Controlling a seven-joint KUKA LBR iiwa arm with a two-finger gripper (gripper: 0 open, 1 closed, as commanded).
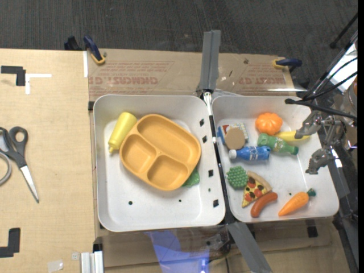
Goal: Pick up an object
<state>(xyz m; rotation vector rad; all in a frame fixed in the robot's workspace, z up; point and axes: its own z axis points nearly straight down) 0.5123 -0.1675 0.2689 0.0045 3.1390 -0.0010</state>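
Desk (pixel 45 209), pale wood, at left; scissors (pixel 20 155) with grey handles lying on it near the left edge, black tape marks (pixel 14 73) further back.

Left bin (pixel 114 209), white, shallow: orange three-compartment plate (pixel 160 151) at centre; green item (pixel 192 179) partly hidden beneath the plate's right edge; yellow bottle (pixel 121 131) lying just beside the plate's left side.

Right bin (pixel 315 201), white, touching the left bin along a shared edge. Nearest row: toy carrot (pixel 294 202) at right, red sausage (pixel 263 204) beside it, pizza slice (pixel 254 187) touching the sausage. Middle: green bumpy item (pixel 236 177), blue bottle (pixel 250 153) lying on its side, green bottle (pixel 277 144) lying behind it. Further back: brown disc (pixel 234 137), small orange pumpkin (pixel 268 123), yellow banana-like piece (pixel 297 134) near the right wall.

Gripper (pixel 317 144) over the right wall of the right bin, two metal fingers (pixel 314 162) pointing toward the bin, spread apart, nothing seen between them; upper finger close to the yellow piece, contact not determinable. Cables and arm body trailing off right.

Behind both bins: brown cardboard sheet (pixel 142 75) with printed lettering, held by blue clamps (pixel 94 49); grey strip (pixel 210 58) running back from the seam between bins. Beyond that, dark carpeted floor (pixel 170 10).
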